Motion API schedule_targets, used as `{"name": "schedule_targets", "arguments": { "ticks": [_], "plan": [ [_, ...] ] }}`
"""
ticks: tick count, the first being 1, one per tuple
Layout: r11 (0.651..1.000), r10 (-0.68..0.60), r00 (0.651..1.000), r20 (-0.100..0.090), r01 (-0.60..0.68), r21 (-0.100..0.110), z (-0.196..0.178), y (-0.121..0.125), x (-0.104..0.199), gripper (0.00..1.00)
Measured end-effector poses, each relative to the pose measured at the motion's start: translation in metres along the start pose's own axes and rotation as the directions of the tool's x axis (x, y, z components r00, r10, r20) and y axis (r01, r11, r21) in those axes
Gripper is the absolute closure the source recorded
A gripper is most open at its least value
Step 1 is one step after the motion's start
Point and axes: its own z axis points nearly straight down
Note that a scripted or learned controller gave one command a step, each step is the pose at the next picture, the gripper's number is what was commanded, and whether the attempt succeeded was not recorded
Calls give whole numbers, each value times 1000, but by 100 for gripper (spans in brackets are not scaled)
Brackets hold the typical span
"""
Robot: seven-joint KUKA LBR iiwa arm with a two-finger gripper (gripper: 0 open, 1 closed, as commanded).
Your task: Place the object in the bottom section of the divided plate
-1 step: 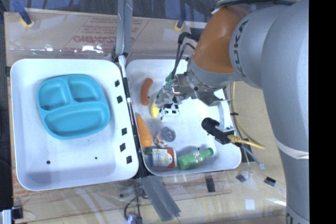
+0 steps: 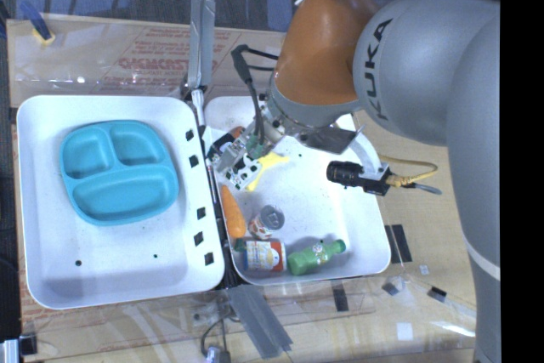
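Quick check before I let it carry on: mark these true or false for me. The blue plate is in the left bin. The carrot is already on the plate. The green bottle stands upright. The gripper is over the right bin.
1. The blue plate is in the left bin. True.
2. The carrot is on the plate. False: it lies in the right bin, along its left wall.
3. The green bottle stands upright. False: it lies on its side.
4. The gripper is over the right bin. True.

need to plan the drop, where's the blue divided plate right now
In the camera view the blue divided plate lies in the left bin, toward its upper half, across the divider from the right bin where the gripper works.
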Motion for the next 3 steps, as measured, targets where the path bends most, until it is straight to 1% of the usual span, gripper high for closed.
{"name": "schedule_targets", "arguments": {
  "ticks": [1,2,3],
  "plan": [
    [998,-61,998,-3,61,3,-3,26,69,100],
    [998,-60,998,-2,60,2,-3,26,68,0],
    [1000,-23,1000,0,23,0,-26,41,151,0]
  ]
}}
